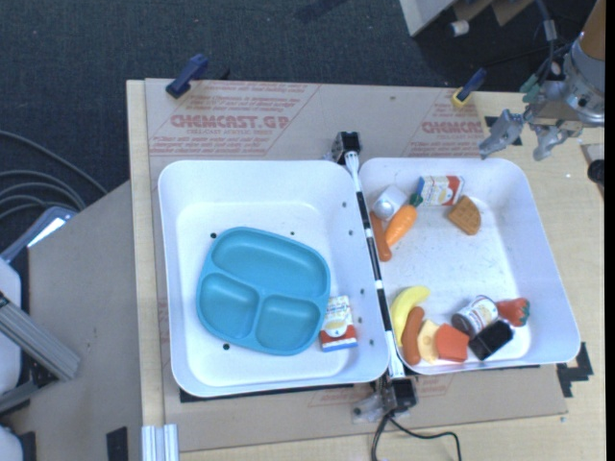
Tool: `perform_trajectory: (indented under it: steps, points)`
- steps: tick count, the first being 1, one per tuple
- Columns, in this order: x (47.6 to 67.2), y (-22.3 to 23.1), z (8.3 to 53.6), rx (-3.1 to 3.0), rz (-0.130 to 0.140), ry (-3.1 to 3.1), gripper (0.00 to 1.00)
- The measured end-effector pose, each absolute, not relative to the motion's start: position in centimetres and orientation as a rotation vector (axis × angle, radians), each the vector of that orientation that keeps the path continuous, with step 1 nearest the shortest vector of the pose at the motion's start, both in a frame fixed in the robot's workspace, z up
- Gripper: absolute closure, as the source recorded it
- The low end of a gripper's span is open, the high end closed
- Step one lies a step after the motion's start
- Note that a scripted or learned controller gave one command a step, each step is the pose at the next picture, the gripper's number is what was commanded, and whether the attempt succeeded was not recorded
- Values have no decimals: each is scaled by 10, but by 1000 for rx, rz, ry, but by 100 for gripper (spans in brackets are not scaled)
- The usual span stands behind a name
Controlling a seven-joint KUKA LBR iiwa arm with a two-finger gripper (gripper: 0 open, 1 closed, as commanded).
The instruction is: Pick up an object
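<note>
Grey metal gripper [526, 134] with two stubby fingers [500, 136], dull silver, slightly blurred. Above them a pale silver-grey round wrist housing [586, 92], stacked in ring-like steps. Tan-orange band [598, 44] at top of visible arm, cut off by the frame edge. Thin dark cable [546, 17] running alongside. Small teal-green spot [529, 85] near the finger mount

Left bin [183, 257]: divided tray [261, 291] at centre, small carton [337, 323] touching its right edge. Right bin [548, 248]: carrot [401, 223], can [389, 203], carton [440, 190], biscuit [465, 215] at back; banana [406, 307], sausage [413, 335], tin [476, 314] at front.
</note>
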State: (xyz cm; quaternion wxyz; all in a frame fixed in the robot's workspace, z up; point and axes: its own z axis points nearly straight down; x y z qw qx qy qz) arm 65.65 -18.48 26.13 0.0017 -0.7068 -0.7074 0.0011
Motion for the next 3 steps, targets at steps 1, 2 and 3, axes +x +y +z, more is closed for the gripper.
perform_trajectory:
  steps: [1,2,3]
  points:
    - [666,-177,84,-2214,6,-2221,0]
    - [666,-177,92,-2212,8,-2223,100]
    - [667,-124,165,-2219,0,-2222,100]
